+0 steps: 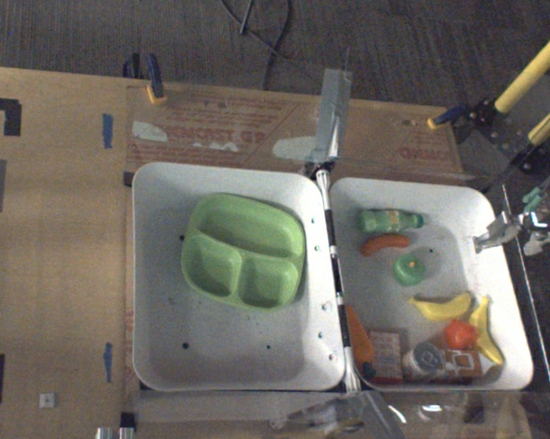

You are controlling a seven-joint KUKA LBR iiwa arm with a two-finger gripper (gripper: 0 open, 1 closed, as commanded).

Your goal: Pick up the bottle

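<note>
The bottle is green with a yellowish cap. It lies on its side near the far left corner of the right bin, cap pointing right. My gripper hangs at the bin's right rim, well to the right of the bottle and apart from it. It is small and partly blurred against the rim, and nothing shows in its grasp.
Just in front of the bottle lie an orange sausage and a green round toy. Bananas, a tomato, a carrot, a box and a can crowd the near side. A green divided plate sits in the left bin.
</note>
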